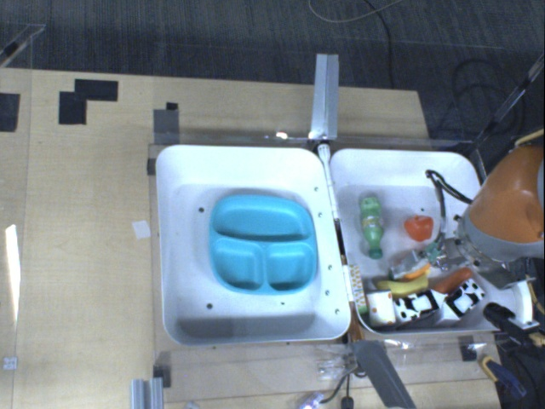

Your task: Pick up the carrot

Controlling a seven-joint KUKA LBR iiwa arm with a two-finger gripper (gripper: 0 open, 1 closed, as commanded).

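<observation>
The carrot (pixel 416 272) shows as a slim orange piece in the lower part of the right bin (pixel 387 173). It lies just above a yellow banana (pixel 398 286) and is partly covered by the gripper's parts. The gripper (pixel 441 295) reaches down from the grey arm with its orange band (pixel 513 196) at the right. It sits low in the bin's front area, right beside the carrot, with black-and-white patterned pieces around it. I cannot make out whether anything is held.
A green bottle (pixel 370 224) and a red round toy (pixel 418 227) lie further back in the right bin. The left bin (pixel 183 228) holds a blue divided tray (pixel 260 241). A metal post (pixel 325 96) stands behind the bins' divider.
</observation>
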